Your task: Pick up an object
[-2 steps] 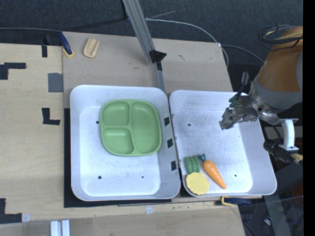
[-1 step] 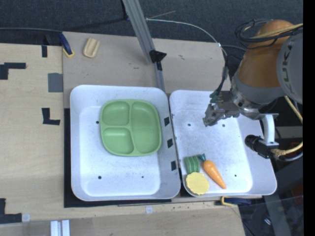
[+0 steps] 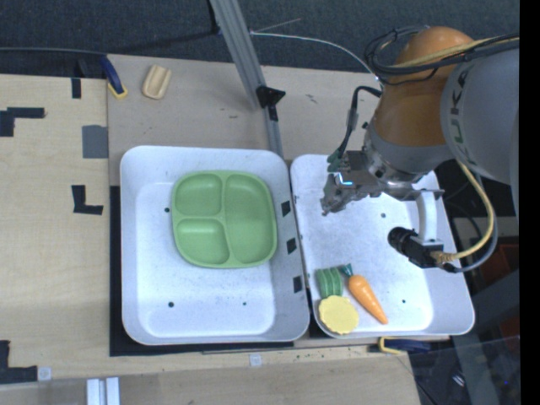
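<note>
In the right bin [image 3: 422, 310] an orange carrot [image 3: 368, 298] lies near the front, tilted, beside a green ribbed piece [image 3: 331, 280] and a yellow round disc [image 3: 339, 315]. My gripper [image 3: 332, 204] hangs over the back left of that bin, well behind these toys, with nothing visible between its fingers. A green divided plate [image 3: 224, 218] rests in the left bin [image 3: 148, 310].
A grey pole [image 3: 245, 53] slants across the bench behind the bins. A small tan block [image 3: 156, 82] and a blue-and-yellow item [image 3: 113, 78] lie on the bench at the back left. The arm's orange band [image 3: 422, 83] looms over the right bin's back.
</note>
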### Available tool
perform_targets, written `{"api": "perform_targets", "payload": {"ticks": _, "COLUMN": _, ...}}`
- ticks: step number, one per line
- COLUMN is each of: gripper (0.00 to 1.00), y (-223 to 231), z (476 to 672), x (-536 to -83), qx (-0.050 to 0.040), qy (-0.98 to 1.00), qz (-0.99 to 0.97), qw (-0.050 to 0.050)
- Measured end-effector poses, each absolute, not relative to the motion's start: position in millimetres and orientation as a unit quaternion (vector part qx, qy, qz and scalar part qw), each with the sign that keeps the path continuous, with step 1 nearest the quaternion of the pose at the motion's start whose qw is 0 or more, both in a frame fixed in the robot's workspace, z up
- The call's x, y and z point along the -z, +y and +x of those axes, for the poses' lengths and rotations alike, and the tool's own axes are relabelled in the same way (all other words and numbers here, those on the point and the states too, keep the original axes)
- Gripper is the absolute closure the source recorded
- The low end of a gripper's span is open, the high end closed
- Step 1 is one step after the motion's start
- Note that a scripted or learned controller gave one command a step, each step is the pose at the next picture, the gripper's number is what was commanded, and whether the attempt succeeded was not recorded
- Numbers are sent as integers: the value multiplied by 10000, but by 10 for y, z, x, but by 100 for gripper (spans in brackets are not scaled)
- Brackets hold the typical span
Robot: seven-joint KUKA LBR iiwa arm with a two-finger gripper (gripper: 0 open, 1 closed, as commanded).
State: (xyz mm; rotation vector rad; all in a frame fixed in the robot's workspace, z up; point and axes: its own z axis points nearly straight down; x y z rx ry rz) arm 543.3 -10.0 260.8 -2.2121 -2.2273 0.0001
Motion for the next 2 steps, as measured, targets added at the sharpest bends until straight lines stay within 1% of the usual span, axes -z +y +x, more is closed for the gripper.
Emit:
{"api": "perform_targets", "payload": {"ticks": 1, "gripper": 100, "y": 423, "z": 5544, "x": -2584, "qx": -1, "qy": -7096, "qz": -7046, "qw": 11}}
{"api": "perform_targets", "payload": {"ticks": 2, "gripper": 100, "y": 961, "z": 5489, "x": -2575, "qx": -5, "qy": -7097, "qz": -7045, "qw": 12}}
